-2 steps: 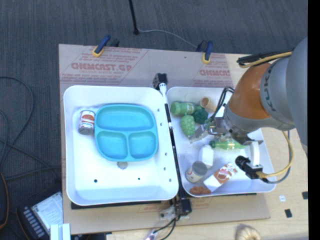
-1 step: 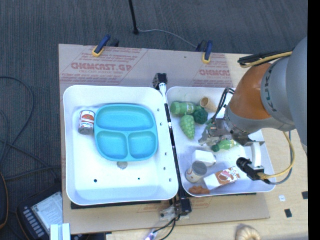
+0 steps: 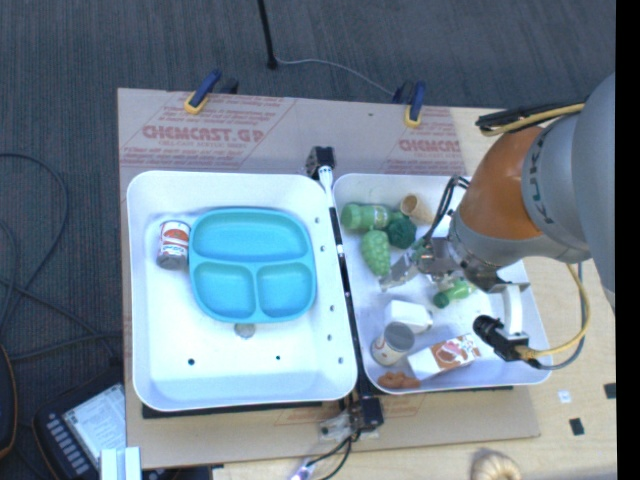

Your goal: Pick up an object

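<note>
Gripper [image 3: 418, 261] low in right bin [image 3: 527, 368], just beside green toy [image 3: 377, 251]. Finger state: cannot tell. Nothing visibly held.

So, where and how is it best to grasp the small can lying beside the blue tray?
Probably the can across its round body, from straight above. It lies on its side in the left bin, and the blue tray crowds one side, so the pincer should close along the free direction.

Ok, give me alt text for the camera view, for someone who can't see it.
A grey and orange robot arm reaches into the right white bin of small cluttered objects. The left bin holds a blue divided tray and a small can.
</note>
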Action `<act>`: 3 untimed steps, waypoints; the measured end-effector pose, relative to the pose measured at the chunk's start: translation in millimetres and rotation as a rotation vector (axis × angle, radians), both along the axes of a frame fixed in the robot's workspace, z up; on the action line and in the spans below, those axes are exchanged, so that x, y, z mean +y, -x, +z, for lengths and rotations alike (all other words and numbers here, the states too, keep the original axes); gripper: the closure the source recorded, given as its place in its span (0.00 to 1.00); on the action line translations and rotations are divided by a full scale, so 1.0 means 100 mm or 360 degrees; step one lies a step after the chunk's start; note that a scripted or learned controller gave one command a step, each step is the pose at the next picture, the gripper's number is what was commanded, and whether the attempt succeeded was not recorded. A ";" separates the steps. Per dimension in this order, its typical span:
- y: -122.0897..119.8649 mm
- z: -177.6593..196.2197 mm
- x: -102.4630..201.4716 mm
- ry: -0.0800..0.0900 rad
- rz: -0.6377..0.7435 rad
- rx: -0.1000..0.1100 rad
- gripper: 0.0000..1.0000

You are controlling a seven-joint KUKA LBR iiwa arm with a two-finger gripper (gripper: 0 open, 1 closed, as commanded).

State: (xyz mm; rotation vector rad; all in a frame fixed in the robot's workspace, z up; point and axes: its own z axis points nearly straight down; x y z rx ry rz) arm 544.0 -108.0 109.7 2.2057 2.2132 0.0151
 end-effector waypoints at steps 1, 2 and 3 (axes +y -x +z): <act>0.00 0.09 0.00 0.0000 0.0000 0.0001 1.00; 0.00 0.09 0.00 0.0000 0.0000 0.0001 0.00; 0.51 -0.22 -0.04 -0.0006 -0.0006 0.0020 0.00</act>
